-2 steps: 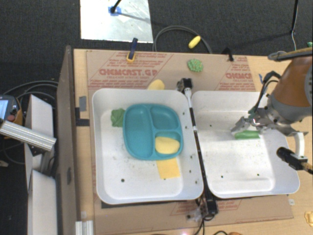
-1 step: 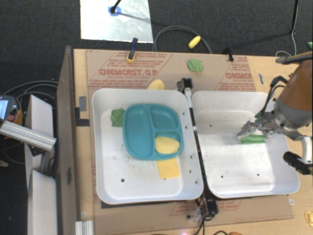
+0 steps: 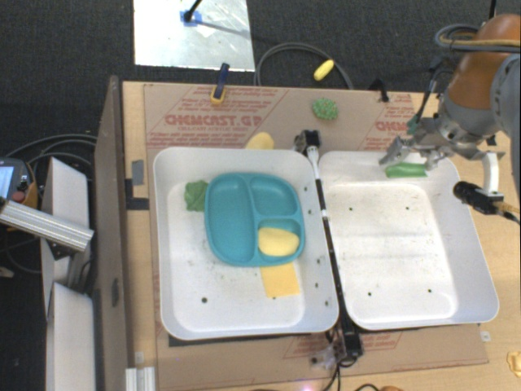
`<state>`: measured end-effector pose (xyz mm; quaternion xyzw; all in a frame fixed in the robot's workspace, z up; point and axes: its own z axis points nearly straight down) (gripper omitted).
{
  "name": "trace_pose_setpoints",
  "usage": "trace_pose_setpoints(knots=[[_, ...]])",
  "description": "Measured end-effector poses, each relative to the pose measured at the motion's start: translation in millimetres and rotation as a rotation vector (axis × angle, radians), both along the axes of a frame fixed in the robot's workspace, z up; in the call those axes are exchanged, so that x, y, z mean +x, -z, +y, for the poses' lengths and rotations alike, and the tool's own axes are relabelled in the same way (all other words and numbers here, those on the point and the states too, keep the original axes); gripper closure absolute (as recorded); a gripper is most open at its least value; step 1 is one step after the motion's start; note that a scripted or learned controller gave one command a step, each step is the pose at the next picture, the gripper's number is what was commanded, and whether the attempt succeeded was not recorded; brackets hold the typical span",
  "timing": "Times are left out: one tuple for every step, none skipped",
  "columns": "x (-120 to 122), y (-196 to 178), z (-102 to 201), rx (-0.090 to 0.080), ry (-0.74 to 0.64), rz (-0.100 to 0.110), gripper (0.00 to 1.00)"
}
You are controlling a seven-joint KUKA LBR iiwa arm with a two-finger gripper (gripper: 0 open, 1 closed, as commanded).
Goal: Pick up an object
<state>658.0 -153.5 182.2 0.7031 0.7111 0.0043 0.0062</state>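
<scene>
Gripper at the right bin's 12 o'clock, directly over the green piece (finger state: cannot tell). Centre on it, descend square, avoid the rim.

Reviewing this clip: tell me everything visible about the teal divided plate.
The teal divided plate is a rounded-square tray, plastic by its look, with three compartments: one large on the left, two smaller on the right. It lies flat and upright in the left white bin. A yellow lump sits in its lower right compartment. Its lower edge overlaps a yellow flat piece, and a green leafy item touches its upper left edge.
</scene>
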Motion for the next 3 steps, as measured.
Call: trace_pose_setpoints(knots=[[-33,-41,56,0.004,0.002,0.01,1.0],[-69,-55,130,0.005,0.0,0.014,1.0],[-105,-59,181,0.005,0.002,0.016,1.0]])
